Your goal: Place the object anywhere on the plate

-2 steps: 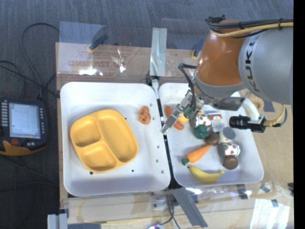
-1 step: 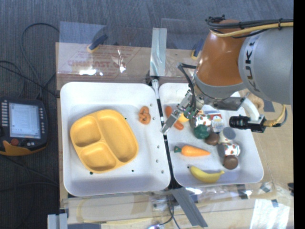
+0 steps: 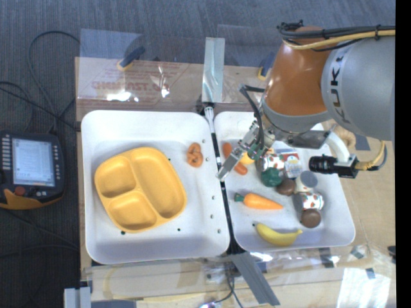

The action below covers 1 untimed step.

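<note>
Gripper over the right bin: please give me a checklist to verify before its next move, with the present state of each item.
1. Plate lies flat in the left bin: ok.
2. Plate compartments free to receive an object: ok.
3. Gripper is positioned over the right bin, near the divider: ok.
4. An object is held by the gripper: cannot tell; an orange piece lies right beside it.
5. Other candidates reachable in the right bin: carrot and banana lie apart from the clutter: ok.
6. Small orange item lies in the left bin, off the plate: not ok.
</note>
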Each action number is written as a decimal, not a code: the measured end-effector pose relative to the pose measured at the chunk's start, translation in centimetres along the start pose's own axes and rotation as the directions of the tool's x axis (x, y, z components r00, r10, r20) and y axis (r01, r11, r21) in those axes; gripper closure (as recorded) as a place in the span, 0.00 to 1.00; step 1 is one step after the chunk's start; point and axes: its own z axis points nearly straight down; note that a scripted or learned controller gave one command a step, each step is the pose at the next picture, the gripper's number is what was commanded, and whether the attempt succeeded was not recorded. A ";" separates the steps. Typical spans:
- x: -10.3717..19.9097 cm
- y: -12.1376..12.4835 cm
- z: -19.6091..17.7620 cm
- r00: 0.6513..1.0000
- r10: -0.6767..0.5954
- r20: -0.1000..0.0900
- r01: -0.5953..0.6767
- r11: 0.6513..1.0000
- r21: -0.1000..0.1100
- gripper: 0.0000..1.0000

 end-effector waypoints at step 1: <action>0.0 0.0 0.0 1.000 0.000 0.000 0.000 1.000 0.000 0.00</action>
